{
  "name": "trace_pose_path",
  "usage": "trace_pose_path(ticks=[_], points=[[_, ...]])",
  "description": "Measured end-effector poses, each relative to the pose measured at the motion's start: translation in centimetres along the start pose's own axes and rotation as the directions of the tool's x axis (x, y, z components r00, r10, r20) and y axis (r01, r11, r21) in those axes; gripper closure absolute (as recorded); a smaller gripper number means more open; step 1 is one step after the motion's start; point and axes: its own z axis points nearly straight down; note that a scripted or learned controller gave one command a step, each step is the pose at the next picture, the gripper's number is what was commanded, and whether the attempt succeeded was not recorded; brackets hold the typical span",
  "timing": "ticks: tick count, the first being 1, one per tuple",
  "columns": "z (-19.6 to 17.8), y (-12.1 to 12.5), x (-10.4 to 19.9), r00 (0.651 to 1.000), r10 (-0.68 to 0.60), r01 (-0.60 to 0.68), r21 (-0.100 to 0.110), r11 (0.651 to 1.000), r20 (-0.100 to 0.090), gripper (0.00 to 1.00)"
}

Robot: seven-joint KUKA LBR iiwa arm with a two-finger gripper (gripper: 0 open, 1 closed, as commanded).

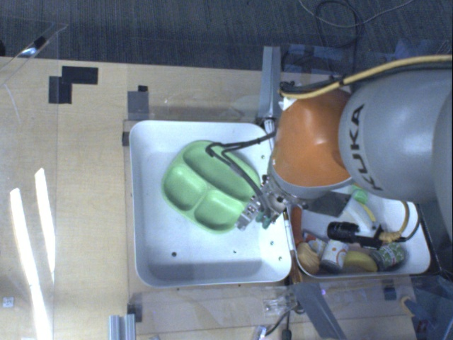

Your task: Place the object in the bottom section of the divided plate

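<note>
While the gripper (253,214) hangs at the lower right edge of the green plate (205,186), in the left bin (152,246) at mid-frame, I cannot tell how its tips are set or whether anything sits between them; that patch is small and blurred. A dark greenish bit shows just beside the tips, but I cannot say it is the object. Other items lie in the right bin (417,261), lower right of the frame. By my judgement the step now is the release over the plate's bottom section. To do it well, centre the tips over that lower lobe, clear of the ridges, come down low, then let go.
</note>
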Motion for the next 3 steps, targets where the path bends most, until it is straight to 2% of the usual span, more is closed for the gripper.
trace_pose_path(ticks=[1,2,3], points=[[-8.69,3.23,2.64,0.996,-0.089,0.089,-0.003,0.996,0.002,1.0],[-8.67,3.22,2.65,0.996,-0.089,0.089,-0.002,0.996,0.002,0.0],[-8.67,3.22,2.65,0.996,-0.089,0.089,-0.002,0.996,0.002,0.0]])
